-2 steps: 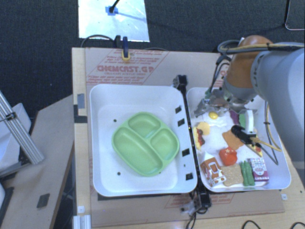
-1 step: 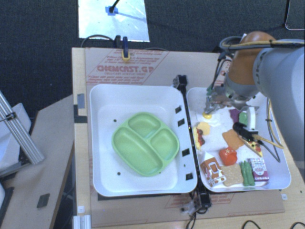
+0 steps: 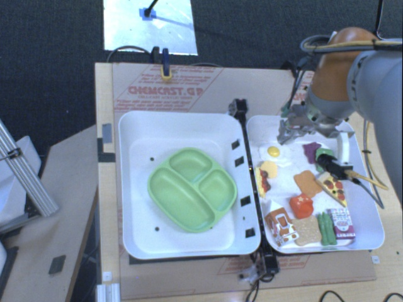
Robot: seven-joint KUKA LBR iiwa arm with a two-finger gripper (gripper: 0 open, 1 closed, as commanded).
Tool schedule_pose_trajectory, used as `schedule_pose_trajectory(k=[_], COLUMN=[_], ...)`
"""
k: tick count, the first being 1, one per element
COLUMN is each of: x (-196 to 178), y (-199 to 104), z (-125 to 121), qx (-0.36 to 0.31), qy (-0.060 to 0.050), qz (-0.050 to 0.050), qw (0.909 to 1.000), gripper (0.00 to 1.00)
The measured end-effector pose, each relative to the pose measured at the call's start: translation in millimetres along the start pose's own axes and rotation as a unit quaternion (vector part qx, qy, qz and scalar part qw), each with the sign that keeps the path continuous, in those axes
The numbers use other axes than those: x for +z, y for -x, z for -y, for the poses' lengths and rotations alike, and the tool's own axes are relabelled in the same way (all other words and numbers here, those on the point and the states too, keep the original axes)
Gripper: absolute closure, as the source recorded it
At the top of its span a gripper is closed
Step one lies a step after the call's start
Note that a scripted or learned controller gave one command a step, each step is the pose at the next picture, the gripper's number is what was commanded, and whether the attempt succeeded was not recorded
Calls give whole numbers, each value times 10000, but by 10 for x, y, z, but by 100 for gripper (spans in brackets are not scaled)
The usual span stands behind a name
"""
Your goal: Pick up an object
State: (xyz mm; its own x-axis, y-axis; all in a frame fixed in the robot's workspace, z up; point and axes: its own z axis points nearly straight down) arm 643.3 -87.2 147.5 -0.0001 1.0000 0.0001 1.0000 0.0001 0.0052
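Observation:
The right bin [image 3: 375, 228] holds several toy foods: a fried egg [image 3: 274, 151], a cheese wedge [image 3: 269, 170], a bacon strip [image 3: 263, 182], a toast slice [image 3: 308, 183], a pizza slice [image 3: 332, 186], a red tomato [image 3: 301, 206], a purple piece [image 3: 312, 150] and a green bean bundle [image 3: 326, 228]. My gripper [image 3: 288, 134] hangs over the bin's far left part, just above and right of the fried egg. Its fingers point down toward the bin floor, with nothing seen between them.
The left bin [image 3: 141, 134] holds a green divided plate [image 3: 192, 189]. A waffle-like piece [image 3: 281, 225], a bread slice [image 3: 308, 233] and a small pink carton [image 3: 342, 224] lie along the right bin's front. A black divider [image 3: 247, 162] runs between the bins.

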Motion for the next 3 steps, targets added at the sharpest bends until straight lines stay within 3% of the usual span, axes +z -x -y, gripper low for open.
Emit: schedule_pose_trajectory(k=[2, 3], x=[-790, -732], y=[10, -125], z=[35, -240], qx=[-21, -34], qy=[-4, -5], qz=[0, -2], qw=[10000, 10000], gripper=[100, 100])
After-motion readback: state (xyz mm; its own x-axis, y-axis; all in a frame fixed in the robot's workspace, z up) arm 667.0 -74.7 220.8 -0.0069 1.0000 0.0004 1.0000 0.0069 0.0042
